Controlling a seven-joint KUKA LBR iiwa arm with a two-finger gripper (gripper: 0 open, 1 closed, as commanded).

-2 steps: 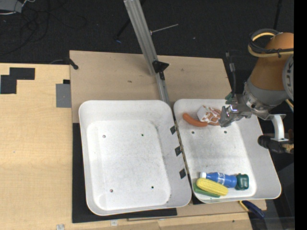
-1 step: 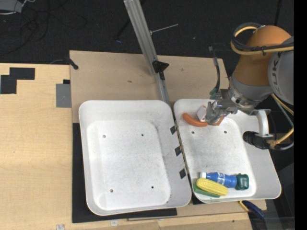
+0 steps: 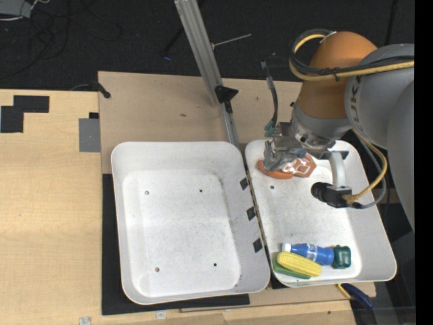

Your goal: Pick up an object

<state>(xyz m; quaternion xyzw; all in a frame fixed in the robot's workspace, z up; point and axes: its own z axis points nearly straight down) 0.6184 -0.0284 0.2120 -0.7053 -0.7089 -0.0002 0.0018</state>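
White plastic, two shallow bins side by side mid-frame: larger left bin (image 3: 135, 175) and right bin (image 3: 379, 263), both on a tan bench w/ a black mat underneath.

Camera view: grey arm w/ orange band (image 3: 338, 59) comes in from the upper right of frame & hangs over the top-left corner of the right bin. Its two-finger gripper (image 3: 274, 156) is low, right at a flat orange-and-white object (image 3: 292, 169) that lies in that corner, close to the bin's upper wall. Gripper tips look to be touching or just above the object's left part; can't tell how wide the fingers stand or whether anything sits between them, wrist blocks it. So no grasp to claim.

Lower right of frame, near the bin's bottom wall: blue-and-white bottle w/ green cap (image 3: 318, 254) lying on its side, yellow corn-cob toy (image 3: 299, 265) just beside it, touching or nearly so. Both well apart from the gripper.

Slanted grey aluminium rail (image 3: 199, 46) runs from top centre down to the gap between bins.

Step in hand, by my read: descend/close on the orange item. To do it well: item is flat & near the wall, so the fingers need to straddle an edge or raised part, go fully down to bin floor, close firmly, then lift straight up. Risk: fingers skid over the flat top & come up w/ nothing.
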